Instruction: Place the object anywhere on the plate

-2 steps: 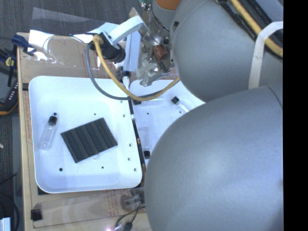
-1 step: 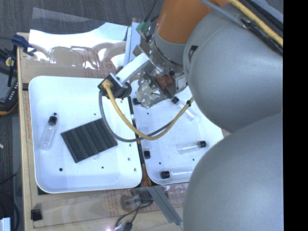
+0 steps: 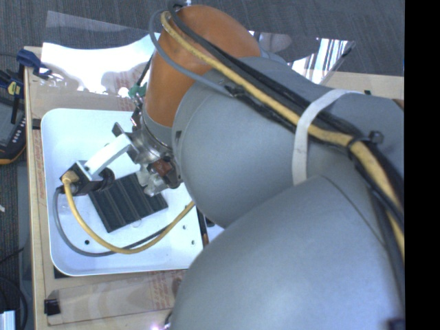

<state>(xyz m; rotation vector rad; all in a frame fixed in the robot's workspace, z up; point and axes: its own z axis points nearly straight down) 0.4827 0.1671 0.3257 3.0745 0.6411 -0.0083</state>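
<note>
My gripper (image 3: pixel 148 173) is low inside the left white bin (image 3: pixel 72 126), hanging from the orange wrist band (image 3: pixel 185 60). A white bar (image 3: pixel 104 157) and a black ribbed block (image 3: pixel 128 199) stick out from it toward the bin's left side. The block lies flat against the bin floor. I cannot tell whether the block is part of the gripper or a loose object. A yellow cable (image 3: pixel 117 245) and a grey cable (image 3: pixel 65 236) loop over the floor to a black fitting (image 3: pixel 81 181). I can make out no plate; the arm hides the right bin.
The grey arm (image 3: pixel 295 205) covers the right half of the view. A thin strip of the divider (image 3: pixel 203 229) shows between the bins. Crinkled clear plastic (image 3: pixel 89 57) lies behind the left bin. A blue clamp (image 3: pixel 29 60) and a yellow-black tool (image 3: pixel 10 139) sit off the bench's left edge.
</note>
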